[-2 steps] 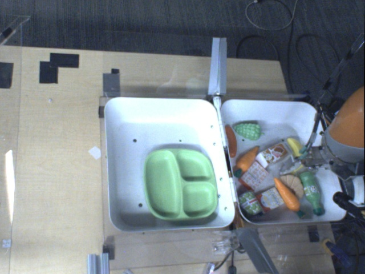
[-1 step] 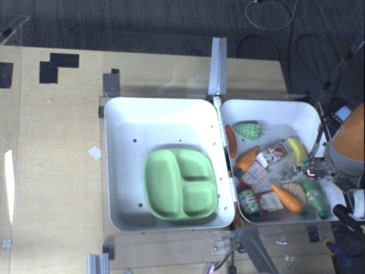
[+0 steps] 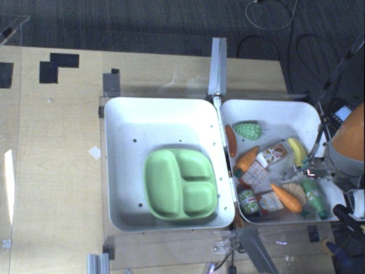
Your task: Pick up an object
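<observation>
The wooden worktop point(image 3: 57, 153) fills the left of the frame, with a few black squares near its upper left. On it sit two shallow white bins side by side. The left bin point(image 3: 122, 153) holds a green divided tray point(image 3: 181, 182) lying flat in its lower middle.

The right bin point(image 3: 274, 110) is crowded with small toy foods. Along its left wall lies a thin red-orange piece point(image 3: 230, 140), hard to identify. Above centre sits a green dotted round item point(image 3: 248, 131). Below it lie an orange carrot point(image 3: 247, 158) tilted, a white and red packet point(image 3: 268, 161), a small green can point(image 3: 248, 201) near the lower left corner, and a second carrot point(image 3: 287, 197) slanting across the lower part. A yellow banana point(image 3: 297, 150) lies toward the right, and a green bottle point(image 3: 314, 195) lies at the lower right, partly overlapped by neighbouring things.

The arm enters at the right edge, its orange band point(image 3: 349, 131) cut off by the frame. The gripper point(image 3: 308, 170) hangs over the right part of that bin, just above the bottle and beside the banana; its metal parts are small and blurred, so whether the jaws are open, closed or gripping anything cannot be told.
</observation>
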Controlling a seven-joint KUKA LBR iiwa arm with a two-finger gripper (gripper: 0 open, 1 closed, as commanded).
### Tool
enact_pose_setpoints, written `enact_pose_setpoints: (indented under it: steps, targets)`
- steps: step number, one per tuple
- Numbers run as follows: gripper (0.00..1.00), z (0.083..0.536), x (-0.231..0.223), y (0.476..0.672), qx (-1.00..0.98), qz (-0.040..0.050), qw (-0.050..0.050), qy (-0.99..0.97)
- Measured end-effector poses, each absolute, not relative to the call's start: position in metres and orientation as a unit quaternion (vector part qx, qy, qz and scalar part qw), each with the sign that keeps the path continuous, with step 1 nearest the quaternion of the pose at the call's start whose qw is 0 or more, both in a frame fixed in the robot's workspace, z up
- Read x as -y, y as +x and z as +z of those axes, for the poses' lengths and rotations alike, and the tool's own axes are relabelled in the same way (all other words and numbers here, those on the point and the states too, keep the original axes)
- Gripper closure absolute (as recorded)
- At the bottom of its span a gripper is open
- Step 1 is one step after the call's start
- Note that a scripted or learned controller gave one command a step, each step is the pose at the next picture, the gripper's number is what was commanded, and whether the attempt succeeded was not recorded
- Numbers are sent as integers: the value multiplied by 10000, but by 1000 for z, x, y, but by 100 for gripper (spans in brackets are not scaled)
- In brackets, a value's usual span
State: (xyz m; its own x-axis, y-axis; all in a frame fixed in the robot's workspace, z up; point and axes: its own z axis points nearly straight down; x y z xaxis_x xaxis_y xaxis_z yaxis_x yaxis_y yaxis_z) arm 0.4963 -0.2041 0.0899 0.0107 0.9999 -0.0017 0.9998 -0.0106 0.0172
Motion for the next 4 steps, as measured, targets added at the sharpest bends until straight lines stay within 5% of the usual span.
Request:
enact_pose_setpoints:
  steps: [1,2,3,4]
  targets:
    - [100,102,203,499,-7043,74,93,7098]
    - [100,227,133,506,-6762,23,27,7367]
    - [100,338,146,488,-6424,22,29,7664]
    - [100,287,89,488,-6207,15,14,7841]
